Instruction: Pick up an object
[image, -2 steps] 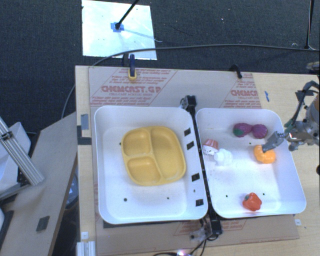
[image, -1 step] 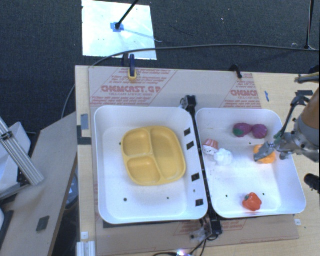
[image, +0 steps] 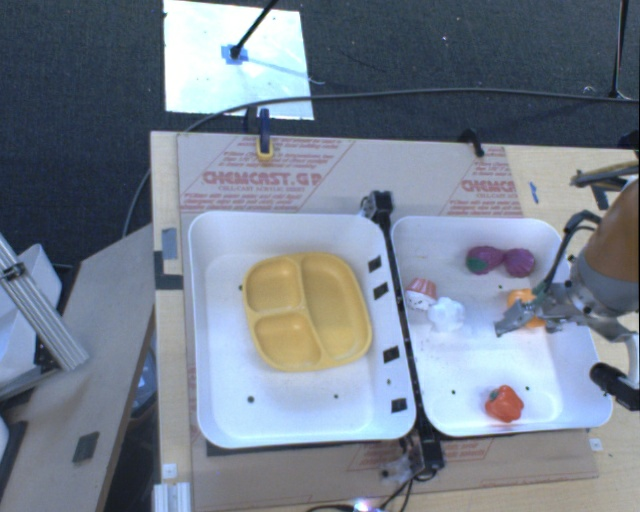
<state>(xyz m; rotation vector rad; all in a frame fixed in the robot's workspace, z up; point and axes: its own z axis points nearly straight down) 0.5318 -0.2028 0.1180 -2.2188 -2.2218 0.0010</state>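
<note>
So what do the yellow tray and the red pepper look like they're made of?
Yellow tray: likely moulded plastic, matte, an even colour, with three pressed compartments and rounded edges. Red pepper: probably a plastic or rubber toy, smooth, slightly glossy, flat colour with a green top. It is too small to tell more.

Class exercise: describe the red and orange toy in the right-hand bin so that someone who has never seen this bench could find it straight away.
Start with the right bin of the two white bins. Go to its near edge: the red toy lies there alone, towards the right corner. Unlike the purple pieces at the far side, the white lump near the middle and the orange piece by the claw, it is red and has nothing beside it.
</note>
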